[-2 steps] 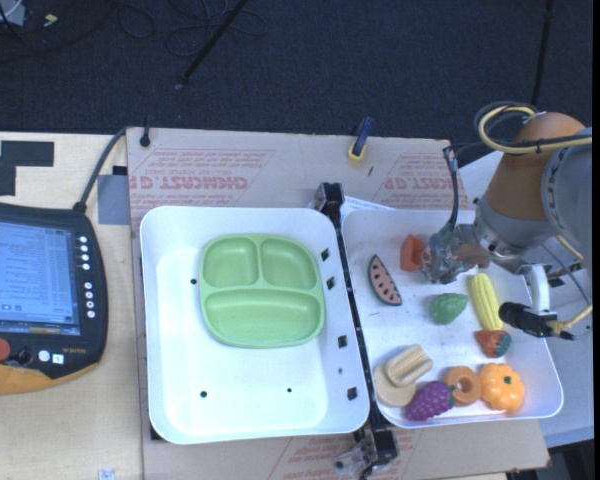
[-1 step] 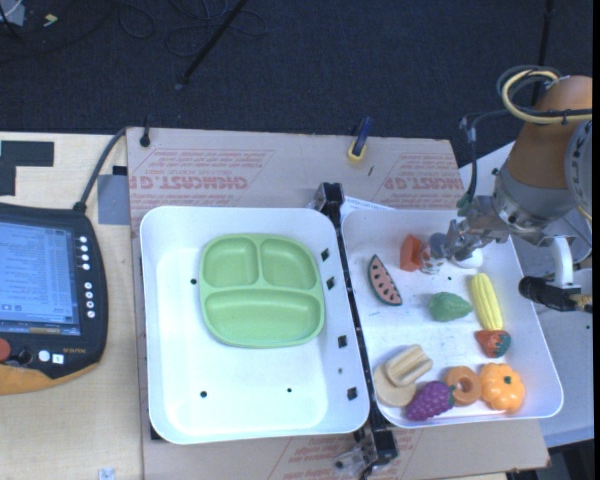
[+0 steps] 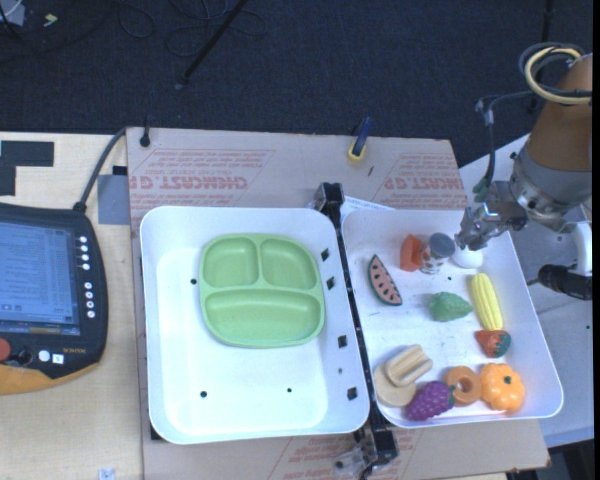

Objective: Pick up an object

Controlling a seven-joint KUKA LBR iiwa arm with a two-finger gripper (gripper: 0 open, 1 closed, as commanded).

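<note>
The right white bin [image 3: 540, 368] holds toy foods: a watermelon slice [image 3: 384, 280], an orange-red piece [image 3: 411, 252], a green leafy piece [image 3: 448, 306], a corn cob [image 3: 486, 300], a strawberry [image 3: 494, 343], an orange pumpkin [image 3: 501, 386], a donut [image 3: 462, 383], purple grapes [image 3: 430, 400] and a tan bread piece [image 3: 404, 368]. My gripper [image 3: 470, 236] hangs over the bin's upper right part, just above a small grey and white object [image 3: 442, 250]. Its tips are too small and dark to read.
The left white bin [image 3: 180, 388] holds a green divided plate [image 3: 261, 290]. A teach pendant [image 3: 35, 288] lies at the far left of the bench. A blue and yellow clip [image 3: 359, 141] sits at the cardboard's back edge. The grey arm [image 3: 555, 138] enters from the right.
</note>
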